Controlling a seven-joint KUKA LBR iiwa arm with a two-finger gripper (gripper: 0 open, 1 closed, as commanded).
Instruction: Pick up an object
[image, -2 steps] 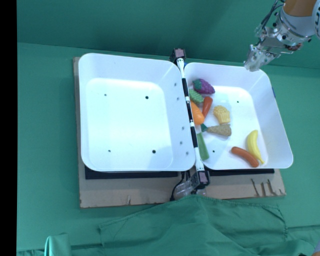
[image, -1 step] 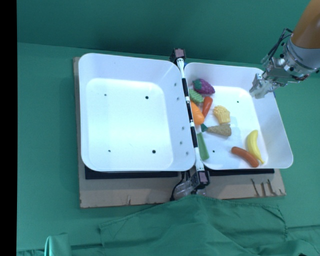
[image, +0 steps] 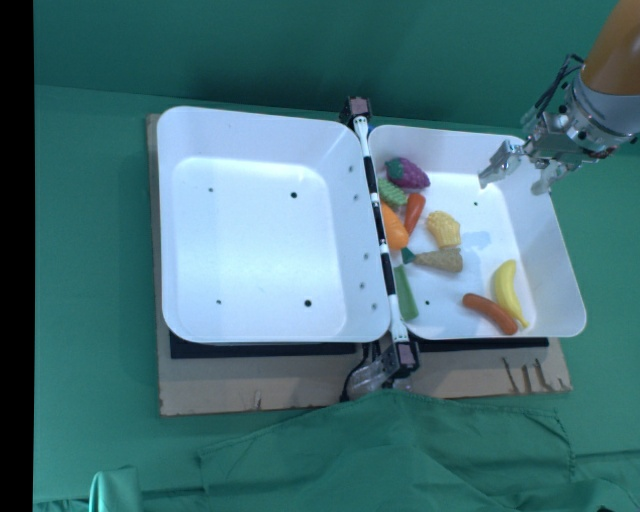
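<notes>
Toy foods lie in the right bin (image: 545, 260): a purple grape bunch (image: 408, 172), a green piece (image: 391, 192), a red-orange pepper (image: 414, 212), an orange piece (image: 394, 229), a yellow lumpy piece (image: 444, 229), a tan cone (image: 441, 261), a green stick (image: 405, 290), a red sausage (image: 490, 312) and a yellow banana (image: 508, 291). My gripper (image: 522, 170) hangs above the bin's far right corner, open, with nothing between its fingers. It is well apart from every toy.
The left bin (image: 190, 140) stands beside the right one, joined by a black-and-white divider bar (image: 378, 230). Both rest on a cardboard sheet (image: 250, 395) over green cloth. A fold of green cloth (image: 400, 450) lies in front.
</notes>
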